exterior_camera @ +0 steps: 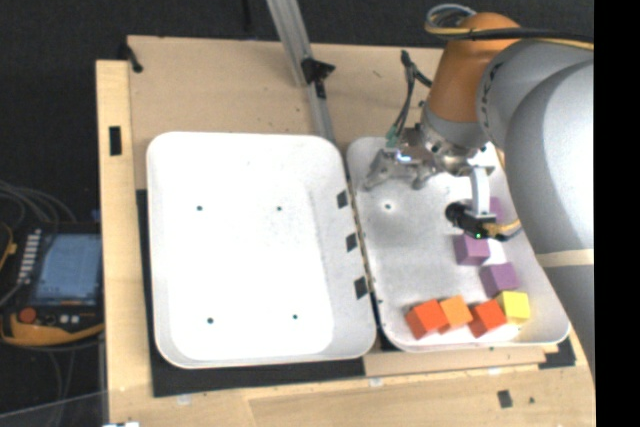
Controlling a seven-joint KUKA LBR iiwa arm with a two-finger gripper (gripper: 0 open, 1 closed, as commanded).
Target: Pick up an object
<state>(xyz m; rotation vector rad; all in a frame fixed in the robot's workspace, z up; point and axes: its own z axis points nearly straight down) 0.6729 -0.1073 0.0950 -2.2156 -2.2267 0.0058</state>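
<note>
You won't find any writing or brand name that can be read here. The small screen of the handheld controller point(62, 273) at the far left glows blue, but its marks are too tiny to make out.

Look at the gripper point(400, 168) at the top of the right bin point(405, 245). It hangs from the grey arm point(545, 145), just below the orange band point(462, 80). Its metal fingers point(378, 171) point down and to the left, spread a little apart, and nothing sits between them — you can see only bare white bin floor under the tips. It is not touching any block.

The blocks are all in the right bin, away from the gripper. Along the bottom edge you have a row: a red-orange block point(428, 317), an orange block point(457, 311), a red block point(488, 317) and a yellow block point(515, 305), packed close together. Just above the yellow one is a purple block point(499, 276), and above that a second purple block point(472, 248) near the bin's right side. A small black part point(462, 215) of the arm's tooling hangs just above it.

The left bin point(250, 245) shows a plain white floor with a few dark dots. A slim metal pole point(285, 15) leans in from the top — it ends near where the two bins meet.
</note>
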